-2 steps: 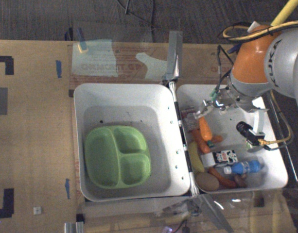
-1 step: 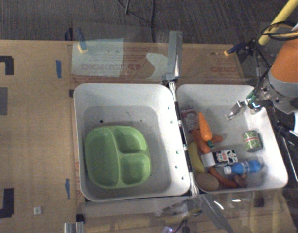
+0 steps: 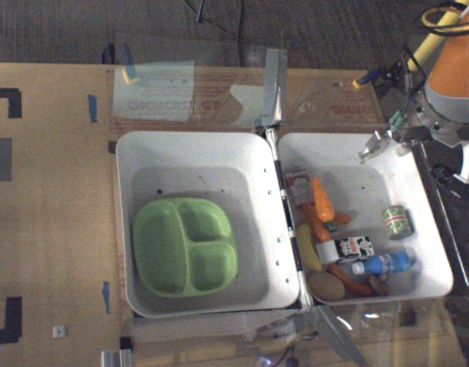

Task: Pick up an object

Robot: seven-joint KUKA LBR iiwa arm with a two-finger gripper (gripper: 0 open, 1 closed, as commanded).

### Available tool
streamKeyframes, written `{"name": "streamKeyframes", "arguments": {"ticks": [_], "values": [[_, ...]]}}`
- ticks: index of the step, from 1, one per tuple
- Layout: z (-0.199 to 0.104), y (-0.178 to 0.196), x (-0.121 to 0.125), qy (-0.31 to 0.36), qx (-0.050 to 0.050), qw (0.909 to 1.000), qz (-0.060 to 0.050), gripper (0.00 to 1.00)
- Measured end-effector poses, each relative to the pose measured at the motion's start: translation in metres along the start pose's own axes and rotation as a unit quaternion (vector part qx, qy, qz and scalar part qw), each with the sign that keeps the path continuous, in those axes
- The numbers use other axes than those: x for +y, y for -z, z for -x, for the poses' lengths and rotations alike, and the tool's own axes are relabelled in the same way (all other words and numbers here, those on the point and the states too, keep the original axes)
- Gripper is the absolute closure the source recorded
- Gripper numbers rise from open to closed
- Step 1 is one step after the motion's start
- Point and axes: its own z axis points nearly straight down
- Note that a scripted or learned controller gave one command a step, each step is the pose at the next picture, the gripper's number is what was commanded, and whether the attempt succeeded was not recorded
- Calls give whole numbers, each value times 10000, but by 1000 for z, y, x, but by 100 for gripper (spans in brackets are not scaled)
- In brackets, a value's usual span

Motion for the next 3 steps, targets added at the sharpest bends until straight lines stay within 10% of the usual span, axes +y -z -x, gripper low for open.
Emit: {"name": "streamKeyframes", "arguments": {"ticks": [1,2,3], "values": [[-68,-91,-35,-620,10,9981,-7,0],[-66,-79,-34,-638,6,9980,22,100],[-66,-79,-34,-640,6,9979,21,0]]}}
